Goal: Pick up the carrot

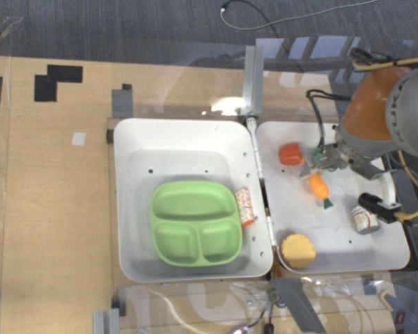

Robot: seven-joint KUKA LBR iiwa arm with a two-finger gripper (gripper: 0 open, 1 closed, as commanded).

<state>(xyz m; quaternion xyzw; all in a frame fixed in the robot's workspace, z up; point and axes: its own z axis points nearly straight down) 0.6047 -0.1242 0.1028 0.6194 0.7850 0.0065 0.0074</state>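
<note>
The carrot (318, 186) is small and orange with a green tip. It lies slanted near the middle of the right bin (376, 256). My gripper (325, 159) hangs just above the carrot's upper end, close beside it at the end of the grey arm with the orange band (366, 110). From this angle I see nothing held in it.
In the right bin a red tomato-like piece (290, 154) lies left of the gripper, a yellow round item (298, 250) sits at the front and a small can (364, 219) lies at the right. The left bin (132, 158) holds a green divided plate (195, 223) and a red-white packet (244, 206).
</note>
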